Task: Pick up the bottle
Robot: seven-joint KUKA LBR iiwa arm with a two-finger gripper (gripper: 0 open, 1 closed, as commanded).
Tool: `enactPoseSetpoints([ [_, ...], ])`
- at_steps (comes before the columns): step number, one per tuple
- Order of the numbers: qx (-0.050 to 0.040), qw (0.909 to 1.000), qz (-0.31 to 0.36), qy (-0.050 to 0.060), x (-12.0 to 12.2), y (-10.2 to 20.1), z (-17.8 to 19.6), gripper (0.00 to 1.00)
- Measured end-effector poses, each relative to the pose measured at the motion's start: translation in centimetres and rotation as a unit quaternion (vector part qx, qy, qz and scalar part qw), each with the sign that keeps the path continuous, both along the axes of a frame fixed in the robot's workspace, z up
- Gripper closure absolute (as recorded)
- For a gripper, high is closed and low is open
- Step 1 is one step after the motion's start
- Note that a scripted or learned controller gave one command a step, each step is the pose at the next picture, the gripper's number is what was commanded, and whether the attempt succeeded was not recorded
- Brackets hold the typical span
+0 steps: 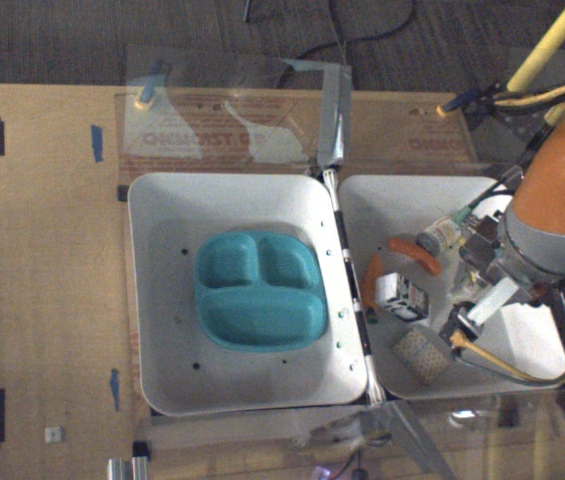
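The bottle is small and pale with a greyish cap. It lies tilted near the middle of the right bin, just above a curved orange piece. My gripper hangs over the right bin at the end of the grey wrist and sits right beside the bottle's right end. The wrist hides where the two meet, so I cannot make out whether the bottle is held.
The right bin also holds a black-and-white small box, a speckled grey-brown block and an orange strip by the left wall. A teal divided plate lies in the left bin.
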State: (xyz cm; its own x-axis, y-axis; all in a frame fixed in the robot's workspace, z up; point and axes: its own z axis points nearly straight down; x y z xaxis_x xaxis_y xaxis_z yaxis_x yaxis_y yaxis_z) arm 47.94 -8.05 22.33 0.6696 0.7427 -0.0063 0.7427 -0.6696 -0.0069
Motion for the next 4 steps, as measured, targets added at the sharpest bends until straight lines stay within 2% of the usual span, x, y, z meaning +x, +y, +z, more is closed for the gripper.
enactPoseSetpoints([
  [1,-0.0004,0.9988,0.05,0.0,2.1,5.5,5.9,1.0],
  [2,-0.0019,0.9987,-0.05,-0.001,7.5,13.9,9.1,1.0],
  [3,-0.002,0.9982,-0.06,0.0,13.3,19.0,12.6,1.0],
  [4,-0.002,0.999,-0.044,-0.001,14.6,22.7,12.2,1.0],
])
